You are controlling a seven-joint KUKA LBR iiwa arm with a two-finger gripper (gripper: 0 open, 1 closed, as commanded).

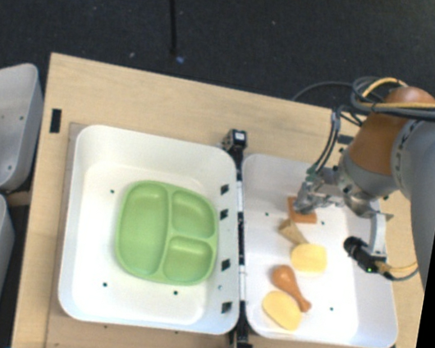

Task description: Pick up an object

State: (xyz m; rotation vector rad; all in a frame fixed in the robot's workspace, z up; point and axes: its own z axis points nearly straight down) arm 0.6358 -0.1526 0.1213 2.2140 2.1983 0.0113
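Observation:
The right bin [358,319] holds several toy food pieces. An orange-brown block [303,215] lies near its upper left, with a tan wedge [292,232] just below it. Further down are a yellow block [309,258], a brown drumstick [291,283] and a pale yellow oval piece [282,310]. My gripper [311,197] is lowered over the orange-brown block's top edge, and its tip hides part of the block. The grey arm with its orange band [383,132] reaches in from the upper right.
A green divided plate [167,232] lies in the left bin [100,157]. A ridge with black clips [237,214] separates the two bins. A black connector and cable [363,255] hang over the right bin's right side.

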